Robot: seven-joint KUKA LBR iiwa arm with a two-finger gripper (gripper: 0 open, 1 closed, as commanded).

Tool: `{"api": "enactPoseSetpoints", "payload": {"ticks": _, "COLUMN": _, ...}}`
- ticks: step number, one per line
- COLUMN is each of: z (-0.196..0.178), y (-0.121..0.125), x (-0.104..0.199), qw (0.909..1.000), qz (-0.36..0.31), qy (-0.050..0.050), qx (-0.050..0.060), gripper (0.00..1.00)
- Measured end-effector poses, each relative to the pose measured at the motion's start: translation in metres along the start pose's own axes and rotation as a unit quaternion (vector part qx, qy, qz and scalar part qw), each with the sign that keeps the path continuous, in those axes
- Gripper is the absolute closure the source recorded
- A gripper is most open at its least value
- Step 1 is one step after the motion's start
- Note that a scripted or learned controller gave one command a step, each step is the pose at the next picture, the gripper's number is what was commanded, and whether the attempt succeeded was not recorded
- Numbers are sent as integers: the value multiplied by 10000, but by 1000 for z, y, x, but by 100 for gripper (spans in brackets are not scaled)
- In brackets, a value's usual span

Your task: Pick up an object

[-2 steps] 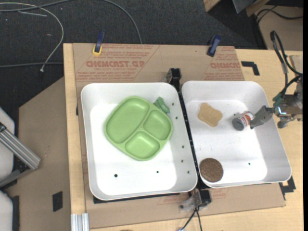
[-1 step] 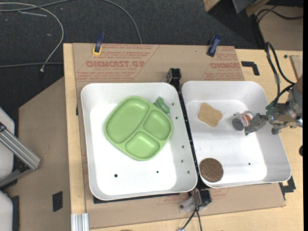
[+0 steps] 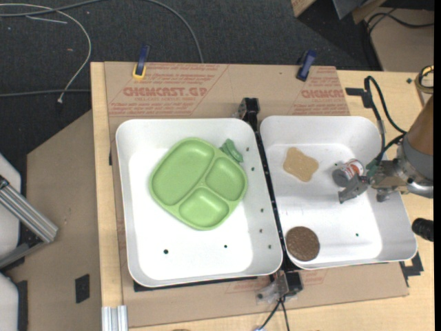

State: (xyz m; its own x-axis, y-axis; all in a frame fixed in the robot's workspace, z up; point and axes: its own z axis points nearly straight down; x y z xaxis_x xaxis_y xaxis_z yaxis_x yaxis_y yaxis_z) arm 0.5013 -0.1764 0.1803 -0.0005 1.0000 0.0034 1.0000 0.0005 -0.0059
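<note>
The gripper (image 3: 353, 185) reaches in from the right over the right bin (image 3: 358, 243), low above its floor. Whether it is spread or closed around anything cannot be told from this slanted view. A small can (image 3: 349, 169), silver with a red band, lies on its side just beside the gripper's tip, touching it or nearly so. A tan cookie (image 3: 300, 164) lies well apart toward the bin's upper left, and a brown disc (image 3: 302, 243) sits at the lower left corner. The left bin (image 3: 138, 240) holds a green tray (image 3: 198, 183) with a small green piece (image 3: 232, 150) at its upper right edge.

The can looks the likely target, and its round side is the hazard: a push slightly off centre could roll it away toward the bin wall instead of trapping it. A grip across the smooth metal may also slip on lifting. The cookie and disc lie flat and would give little edge to catch.
</note>
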Motion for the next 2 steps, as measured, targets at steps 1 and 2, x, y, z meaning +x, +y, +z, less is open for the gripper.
{"api": "enactPoseSetpoints", "payload": {"ticks": 1, "z": 51, "y": 6, "x": -7, "qw": 10000, "qz": 6, "qy": -1, "qx": 3, "gripper": 0}}
{"api": "enactPoseSetpoints", "payload": {"ticks": 2, "z": 36, "y": 7, "x": -7, "qw": 10000, "qz": 3, "qy": -11, "qx": -34, "gripper": 100}}
